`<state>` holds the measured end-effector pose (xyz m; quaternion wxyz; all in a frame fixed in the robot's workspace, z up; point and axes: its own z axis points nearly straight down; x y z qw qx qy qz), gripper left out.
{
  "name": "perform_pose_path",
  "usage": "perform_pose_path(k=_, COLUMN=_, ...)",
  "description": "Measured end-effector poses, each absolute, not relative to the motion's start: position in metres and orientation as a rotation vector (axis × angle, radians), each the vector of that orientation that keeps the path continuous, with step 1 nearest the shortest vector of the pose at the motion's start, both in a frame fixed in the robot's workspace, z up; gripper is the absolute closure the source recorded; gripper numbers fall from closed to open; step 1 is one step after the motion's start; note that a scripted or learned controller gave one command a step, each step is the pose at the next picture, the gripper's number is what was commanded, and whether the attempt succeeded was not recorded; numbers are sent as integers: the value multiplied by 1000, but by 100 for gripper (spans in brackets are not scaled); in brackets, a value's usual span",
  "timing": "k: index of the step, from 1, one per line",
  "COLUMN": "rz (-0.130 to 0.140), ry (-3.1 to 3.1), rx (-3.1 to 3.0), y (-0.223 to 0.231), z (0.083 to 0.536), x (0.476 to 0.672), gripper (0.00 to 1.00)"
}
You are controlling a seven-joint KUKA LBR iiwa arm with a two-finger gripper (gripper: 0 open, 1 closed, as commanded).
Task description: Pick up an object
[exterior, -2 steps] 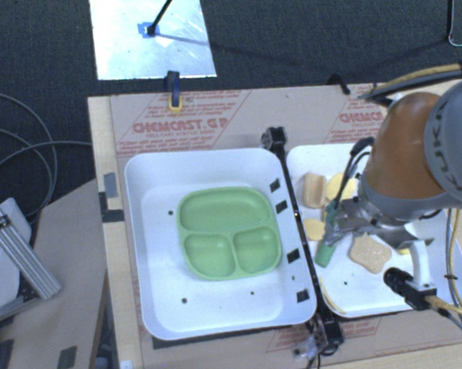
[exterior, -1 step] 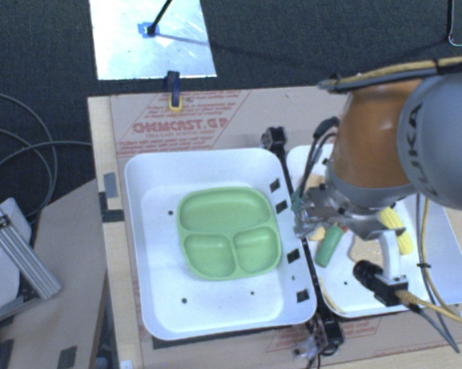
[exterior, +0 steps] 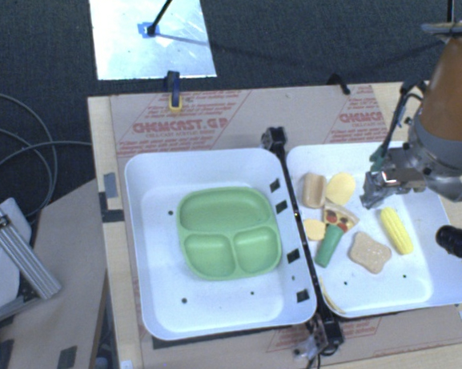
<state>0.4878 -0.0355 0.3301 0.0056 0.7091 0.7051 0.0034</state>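
Corn cob (exterior: 395, 230) and other toy foods lie loose in right bin (exterior: 449, 285); gripper (exterior: 374, 190) poised above them, nothing lifted; jaws' state you cannot tell; your grasp remains

Toy foods are crowding the right bin's (exterior: 433, 286) left half: bread slice (exterior: 369, 252), corn cob (exterior: 395, 230), green vegetable (exterior: 329, 246), pizza slice (exterior: 339, 218). Its near right floor is lying open. The green divided plate (exterior: 227, 231) is occupying the left bin's (exterior: 150, 227) centre, leaving margins free.

plate (exterior: 224, 240) in left bin (exterior: 150, 227), corn (exterior: 396, 230) in right bin (exterior: 444, 281)
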Motion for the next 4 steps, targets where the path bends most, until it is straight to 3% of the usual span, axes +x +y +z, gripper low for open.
perform_pose_path(k=1, rz=-10, ry=2237, rx=2219, y=29, z=209, x=484, gripper=100)
perform_pose_path(k=2, rz=12, ry=2232, rx=2207, y=87, z=275, x=487, gripper=100)
perform_pose_path(k=3, rz=7, ry=2231, rx=2209, y=83, z=283, x=488, gripper=100)
perform_pose_path(k=4, rz=5, ry=2232, rx=2209, y=83, z=282, x=488, gripper=0)
